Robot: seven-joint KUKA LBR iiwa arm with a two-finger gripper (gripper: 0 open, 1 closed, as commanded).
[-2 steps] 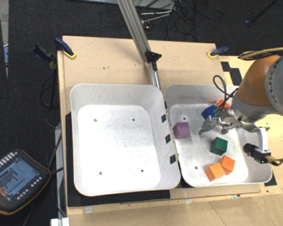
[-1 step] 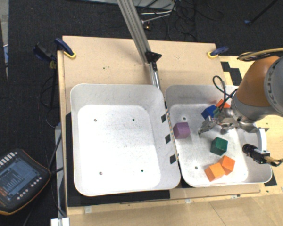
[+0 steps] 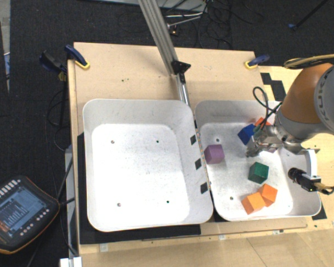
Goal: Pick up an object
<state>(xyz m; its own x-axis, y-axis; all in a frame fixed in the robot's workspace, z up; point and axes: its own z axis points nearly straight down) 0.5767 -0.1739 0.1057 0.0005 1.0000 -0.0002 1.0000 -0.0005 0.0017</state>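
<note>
Orange blocks (image 3: pixel 260 198), green cube (image 3: pixel 258 172), purple cube (image 3: pixel 214 154)

Five blocks (image 3: pixel 214 153) lie in the right bin (image 3: pixel 222 216), beside the left bin (image 3: pixel 94 216).

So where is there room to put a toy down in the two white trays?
The left white bin is bare across its floor. In the right white bin, room lies left of the purple block. It is crowded around the gripper: blue block, green block, two orange blocks.
</note>
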